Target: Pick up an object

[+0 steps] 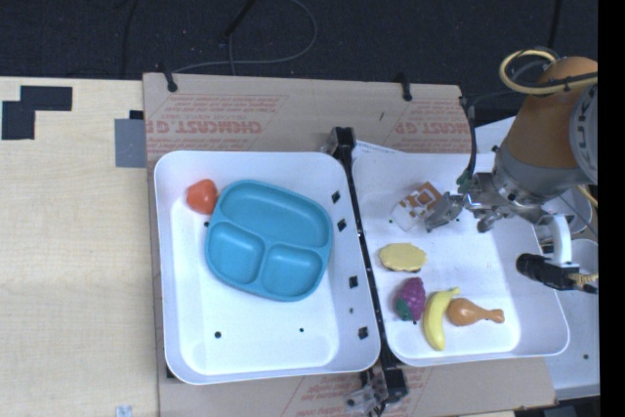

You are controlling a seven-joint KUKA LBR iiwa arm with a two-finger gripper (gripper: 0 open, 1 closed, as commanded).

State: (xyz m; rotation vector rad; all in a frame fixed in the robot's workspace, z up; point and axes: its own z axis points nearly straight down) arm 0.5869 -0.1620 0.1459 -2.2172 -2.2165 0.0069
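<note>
While the arm [547, 146] reaches in from the right edge of the frame, its gripper [451, 208] sits low over the upper part of the right bin [532, 332]. Fingertips point left, close beside a small brown-and-white packet [420, 200]; touching or not, cannot tell. Jaw state: cannot tell, the fingers are too small and blurred. Nothing seen between them.

Right bin, below the gripper: yellow flat disc [402, 257] mid-bin. Lower down, purple grapes [411, 298], then a banana [437, 317] just right of them, then a brown drumstick [474, 312] touching or nearly touching the banana. All lie on the bin floor.

Left bin [186, 347], centre-left of frame: blue three-part tray [268, 239] lying flat, slightly turned. Orange-red ball [202, 196] at the tray's upper left corner, just beside it.

Cardboard sheet [293, 117] under both bins; wooden bench [68, 259] at left.
</note>
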